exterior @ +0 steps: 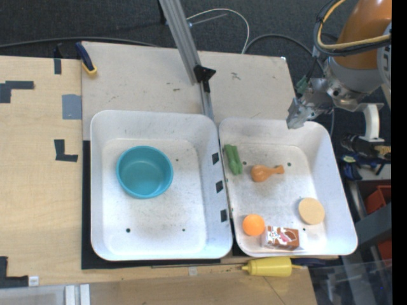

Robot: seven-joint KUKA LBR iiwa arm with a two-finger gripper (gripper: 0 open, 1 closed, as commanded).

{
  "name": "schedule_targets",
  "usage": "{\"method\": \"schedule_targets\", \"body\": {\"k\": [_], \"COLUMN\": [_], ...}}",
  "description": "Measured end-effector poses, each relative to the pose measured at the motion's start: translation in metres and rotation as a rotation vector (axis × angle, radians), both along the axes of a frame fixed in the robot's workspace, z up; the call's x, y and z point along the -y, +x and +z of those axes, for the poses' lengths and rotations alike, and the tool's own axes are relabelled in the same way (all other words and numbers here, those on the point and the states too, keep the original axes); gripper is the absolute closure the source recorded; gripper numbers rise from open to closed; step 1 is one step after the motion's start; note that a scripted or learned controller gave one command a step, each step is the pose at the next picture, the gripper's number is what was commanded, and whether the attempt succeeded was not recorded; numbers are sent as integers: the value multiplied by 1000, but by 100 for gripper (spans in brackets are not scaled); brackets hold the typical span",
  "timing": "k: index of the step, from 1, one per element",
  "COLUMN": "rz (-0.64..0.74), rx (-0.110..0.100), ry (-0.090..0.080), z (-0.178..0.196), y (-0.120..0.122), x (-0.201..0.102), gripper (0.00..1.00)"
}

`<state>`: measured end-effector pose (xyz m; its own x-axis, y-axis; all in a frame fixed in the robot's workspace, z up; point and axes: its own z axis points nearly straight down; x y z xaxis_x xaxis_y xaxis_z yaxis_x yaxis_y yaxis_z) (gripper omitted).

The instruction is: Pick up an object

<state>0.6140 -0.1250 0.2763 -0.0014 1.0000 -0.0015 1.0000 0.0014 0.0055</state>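
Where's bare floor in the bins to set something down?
Left bin: everything right of and below the blue bowl. Right bin: the strip between the orange drumstick and tan disc. Crowded: near edge, around the orange ball and packet.

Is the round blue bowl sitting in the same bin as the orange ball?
No, the blue bowl sits in the left bin; the orange ball lies in the right bin.

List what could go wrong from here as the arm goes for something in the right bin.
1. The gripper hangs over the right bin's far rim; a straight descent could strike that rim.
2. The orange ball sits close beside the snack packet, so fingers may nudge both, and the ball would likely roll.
3. The green piece lies near the bin's left wall, leaving little room for a finger.
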Motion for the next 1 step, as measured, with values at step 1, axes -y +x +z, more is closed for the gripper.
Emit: {"method": "schedule_targets", "body": {"k": [1], "rz": [4], "rx": [-8], "ry": [2], "z": [-16], "y": [-9], "x": [-49], "gripper": [100]}}
